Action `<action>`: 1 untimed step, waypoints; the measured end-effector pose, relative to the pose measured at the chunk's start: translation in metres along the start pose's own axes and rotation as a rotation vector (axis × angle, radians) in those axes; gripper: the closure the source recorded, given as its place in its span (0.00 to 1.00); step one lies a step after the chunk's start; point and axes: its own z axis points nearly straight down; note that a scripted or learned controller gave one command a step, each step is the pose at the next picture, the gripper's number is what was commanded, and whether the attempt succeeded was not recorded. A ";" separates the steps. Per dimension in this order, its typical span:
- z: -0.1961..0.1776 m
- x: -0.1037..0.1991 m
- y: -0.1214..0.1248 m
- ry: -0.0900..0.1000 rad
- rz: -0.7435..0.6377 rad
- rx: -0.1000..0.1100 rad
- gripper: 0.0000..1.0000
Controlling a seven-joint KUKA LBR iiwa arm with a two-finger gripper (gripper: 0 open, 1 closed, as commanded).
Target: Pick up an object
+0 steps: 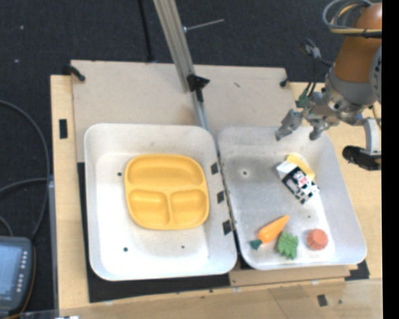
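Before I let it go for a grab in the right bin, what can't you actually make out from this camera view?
- Gripper: two fingers spread, nothing between them; height above the right bin unreadable from this slant.
- Arm: upper part cut off by the right edge.
- Black-and-white toy: too small to identify; partly covers a yellow piece.
- Green toy and orange-red round toy: too small to identify.

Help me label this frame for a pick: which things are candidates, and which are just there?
Candidates: carrot, green toy, red-orange round piece, black-and-white toy, gripper.
Just there: yellow divided plate, metal post.
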 end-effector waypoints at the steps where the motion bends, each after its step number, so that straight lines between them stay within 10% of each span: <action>1: 0.000 0.000 0.000 -0.001 -0.001 0.001 0.00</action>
